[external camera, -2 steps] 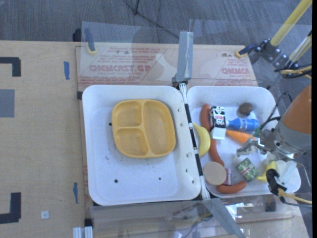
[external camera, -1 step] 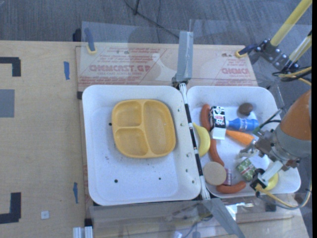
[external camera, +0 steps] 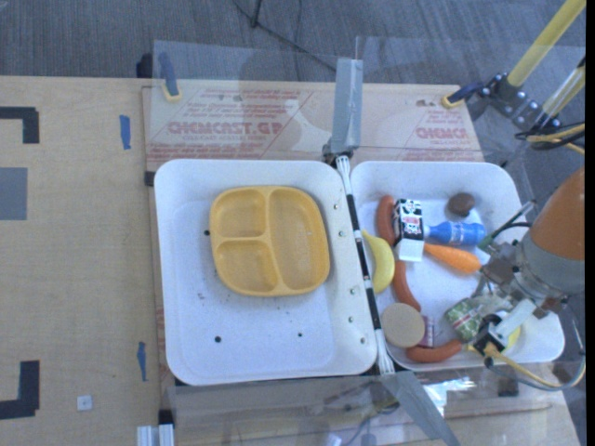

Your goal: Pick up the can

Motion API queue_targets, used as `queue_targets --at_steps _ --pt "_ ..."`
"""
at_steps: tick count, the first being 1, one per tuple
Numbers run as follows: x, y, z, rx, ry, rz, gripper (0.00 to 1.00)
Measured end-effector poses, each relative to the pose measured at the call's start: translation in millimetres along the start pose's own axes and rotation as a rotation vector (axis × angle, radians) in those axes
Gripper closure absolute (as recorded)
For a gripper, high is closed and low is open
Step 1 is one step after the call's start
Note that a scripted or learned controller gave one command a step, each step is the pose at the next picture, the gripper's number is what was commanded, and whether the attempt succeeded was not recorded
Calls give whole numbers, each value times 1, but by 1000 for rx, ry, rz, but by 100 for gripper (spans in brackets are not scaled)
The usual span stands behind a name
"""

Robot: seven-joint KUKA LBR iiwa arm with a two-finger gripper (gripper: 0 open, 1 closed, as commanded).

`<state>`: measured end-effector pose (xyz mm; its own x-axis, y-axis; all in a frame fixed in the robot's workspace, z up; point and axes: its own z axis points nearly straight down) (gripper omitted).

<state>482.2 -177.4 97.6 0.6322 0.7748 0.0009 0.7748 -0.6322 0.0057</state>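
Can (external camera: pixel 406 324) lies on its side, lid toward camera, just left of gripper (external camera: pixel 497 328) in right bin (external camera: pixel 507 186); grip state cannot be told.

Bright, even overhead lighting with soft faint shadows, mild glare on the white bins (external camera: pixel 186 342), and slightly soft focus throughout.

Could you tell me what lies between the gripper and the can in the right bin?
In the camera view, a crumpled green packet lies between the gripper and the can, close against the gripper, with bare white bin floor next to the can.
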Motion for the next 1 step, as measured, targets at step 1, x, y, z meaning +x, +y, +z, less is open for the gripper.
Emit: queue_targets --at_steps 1 --pt "27 14 -140 8 -5 546 100"
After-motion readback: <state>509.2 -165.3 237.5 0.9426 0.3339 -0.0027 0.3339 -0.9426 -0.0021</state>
